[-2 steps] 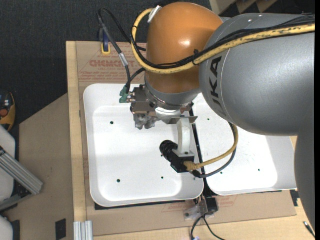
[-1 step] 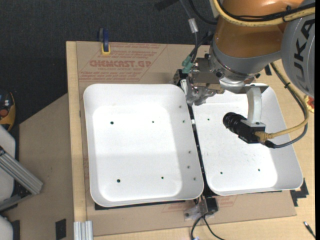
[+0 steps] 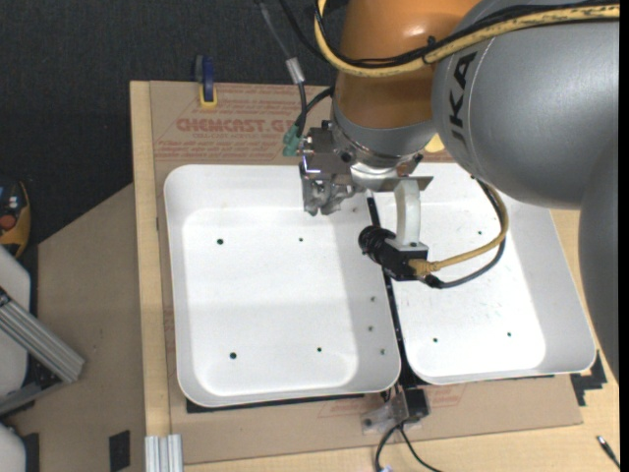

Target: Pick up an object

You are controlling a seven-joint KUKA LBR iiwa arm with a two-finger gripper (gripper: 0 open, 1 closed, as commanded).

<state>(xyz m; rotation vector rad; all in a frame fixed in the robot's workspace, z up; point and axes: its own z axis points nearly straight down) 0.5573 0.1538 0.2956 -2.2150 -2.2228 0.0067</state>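
The arm (image 3: pixel 511 77) reaches in from the right and bends over the middle of the tabletop (image 3: pixel 147 264), so that its orange band (image 3: pixel 393 18) sits high above the far edge of the bins. Below the wrist, the end effector (image 3: pixel 319 197) hangs at the far rim of the left bin (image 3: pixel 265 283), close to the gap between the two bins. Whether the end effector is open or closed I cannot tell, because the wrist and its fittings hide much of it from this slanted view; nothing can be seen gripped in it. The left bin shows a white floor with a few small dark dots, and the right bin (image 3: pixel 491 313) looks the same — I cannot find an object to pick in either one, so where the task's thing lies is not clear to me; it may be hidden under the arm. A yellow cable (image 3: pixel 462 259) with a black plug (image 3: pixel 388 249) hangs from the wrist across the divider, probably left loose so the wrist can turn freely. My judgement is that the arm is at the start of a pick attempt, placed low near the rim, and the pick itself is not yet done.
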